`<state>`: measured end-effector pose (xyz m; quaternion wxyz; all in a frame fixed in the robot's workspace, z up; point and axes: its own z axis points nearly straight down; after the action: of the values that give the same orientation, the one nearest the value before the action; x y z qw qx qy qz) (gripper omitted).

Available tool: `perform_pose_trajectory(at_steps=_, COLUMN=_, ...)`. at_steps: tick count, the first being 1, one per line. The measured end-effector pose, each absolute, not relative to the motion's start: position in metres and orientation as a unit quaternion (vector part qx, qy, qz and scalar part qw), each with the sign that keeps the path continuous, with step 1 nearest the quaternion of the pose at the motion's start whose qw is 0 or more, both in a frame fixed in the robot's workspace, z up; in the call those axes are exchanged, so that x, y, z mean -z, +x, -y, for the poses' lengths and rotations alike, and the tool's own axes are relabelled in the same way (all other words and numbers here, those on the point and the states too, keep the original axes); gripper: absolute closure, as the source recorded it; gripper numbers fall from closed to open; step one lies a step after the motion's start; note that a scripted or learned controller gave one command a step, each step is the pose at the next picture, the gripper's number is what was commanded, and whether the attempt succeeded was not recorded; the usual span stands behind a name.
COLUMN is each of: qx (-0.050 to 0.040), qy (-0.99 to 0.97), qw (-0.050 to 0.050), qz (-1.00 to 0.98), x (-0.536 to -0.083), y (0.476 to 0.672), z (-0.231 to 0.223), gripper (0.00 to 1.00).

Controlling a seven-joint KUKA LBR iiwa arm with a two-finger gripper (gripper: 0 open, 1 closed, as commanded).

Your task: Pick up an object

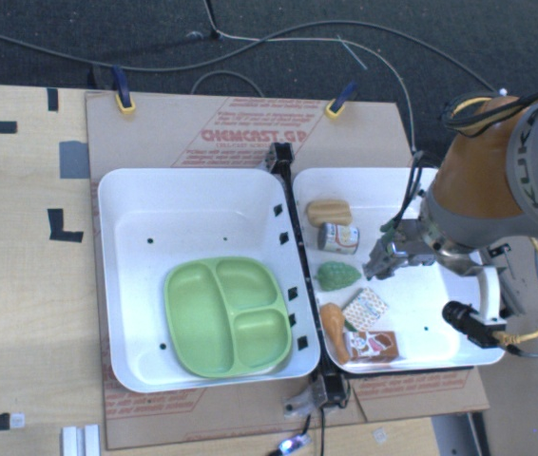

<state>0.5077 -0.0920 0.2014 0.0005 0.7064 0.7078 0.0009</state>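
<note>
Objects for pickup lie in the right bin (412, 183), all in its left half, centre-right of frame: tan bread-like item (329, 211) uppermost; small can (339, 238) w/ pale label just below it; green leafy item (337, 275) under that; patterned packet (366, 308) lower, tilted; orange carrot-like piece (334, 332) along the bin's left wall; red-and-white packet (374, 346) beside it at the bottom edge. Gripper (377, 264) sits over the bin's middle, just right of the can and green item; whether the fingers are open or closed cannot be told, and nothing is seen between them. Arm (483, 179), grey w/ orange band, enters from right of frame. Left bin (155, 193), centre-left, holds a green divided plate (229, 314) in its lower part. Both bins rest on a cardboard sheet (240, 131) on the surface; two clamps at its top edge.
</note>
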Motion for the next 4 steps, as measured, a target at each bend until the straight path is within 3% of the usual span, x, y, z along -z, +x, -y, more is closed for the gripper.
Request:
perform_pose_trajectory(at_steps=1, qx=-0.0007, qy=0.706, qw=0.001, qz=-0.708, x=-0.235, y=0.508, z=0.091, gripper=1.00)
perform_pose_trajectory(at_steps=4, qx=0.0006, qy=0.705, qw=-0.001, qz=-0.709, x=-0.213, y=0.571, z=-0.031, gripper=1.00)
